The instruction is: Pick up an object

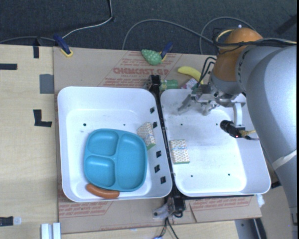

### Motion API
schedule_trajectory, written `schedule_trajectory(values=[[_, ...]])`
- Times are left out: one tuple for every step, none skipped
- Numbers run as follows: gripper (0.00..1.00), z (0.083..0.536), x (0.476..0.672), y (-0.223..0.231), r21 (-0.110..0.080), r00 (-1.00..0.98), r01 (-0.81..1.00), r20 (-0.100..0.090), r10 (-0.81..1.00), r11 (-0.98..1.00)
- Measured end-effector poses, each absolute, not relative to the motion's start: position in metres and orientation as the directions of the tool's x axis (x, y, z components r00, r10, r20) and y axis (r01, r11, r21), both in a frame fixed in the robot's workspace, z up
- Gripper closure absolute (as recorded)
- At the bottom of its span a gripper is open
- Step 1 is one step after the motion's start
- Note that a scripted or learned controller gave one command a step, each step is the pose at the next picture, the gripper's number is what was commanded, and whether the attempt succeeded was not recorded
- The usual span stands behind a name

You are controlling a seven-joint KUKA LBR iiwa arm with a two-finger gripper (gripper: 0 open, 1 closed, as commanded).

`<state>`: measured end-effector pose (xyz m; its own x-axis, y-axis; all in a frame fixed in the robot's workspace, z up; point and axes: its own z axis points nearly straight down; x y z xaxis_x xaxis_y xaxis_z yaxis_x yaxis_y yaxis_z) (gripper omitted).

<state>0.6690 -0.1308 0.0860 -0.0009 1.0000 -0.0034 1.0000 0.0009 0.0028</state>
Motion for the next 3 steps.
schedule_trajectory(values=[[0.00, 0.085, 0.669, -0.094, 0.001, -0.002, 1.000, -0.001, 1.000, 0.002], [0.00, 0.086, 0.655, -0.102, 0.002, -0.001, 1.000, -0.002, 1.000, 0.001], [0.00, 0.085, 0.660, -0.094, 0.001, -0.001, 1.000, -0.001, 1.000, 0.001]])
